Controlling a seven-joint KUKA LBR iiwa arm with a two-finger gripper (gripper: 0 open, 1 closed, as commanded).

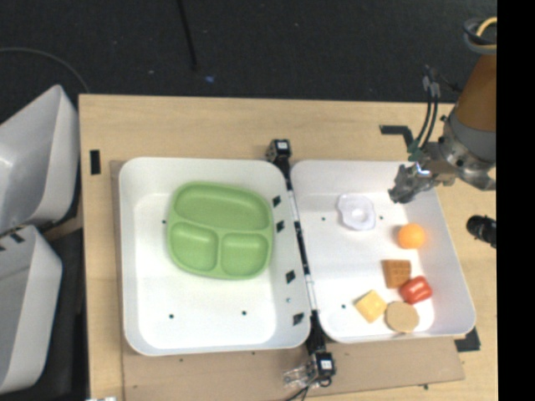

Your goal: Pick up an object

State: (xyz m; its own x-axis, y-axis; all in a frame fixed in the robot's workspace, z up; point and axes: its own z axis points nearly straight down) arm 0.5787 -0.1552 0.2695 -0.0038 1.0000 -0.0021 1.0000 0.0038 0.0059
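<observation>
The right white bin holds several small objects. A pale translucent cup-like piece lies near the bin's middle top. An orange ball sits to its right. Below that lie a brown square cracker, a red pepper-like piece, a yellow wedge and a round tan disc. My gripper hangs over the bin's upper right part, above and right of the translucent piece, apart from the objects. Nothing shows between its dark tips.
The left white bin carries a green three-compartment plate. A ridge with black clips divides the two bins. The grey arm with its orange band comes in from the upper right. White boxes stand at the far left.
</observation>
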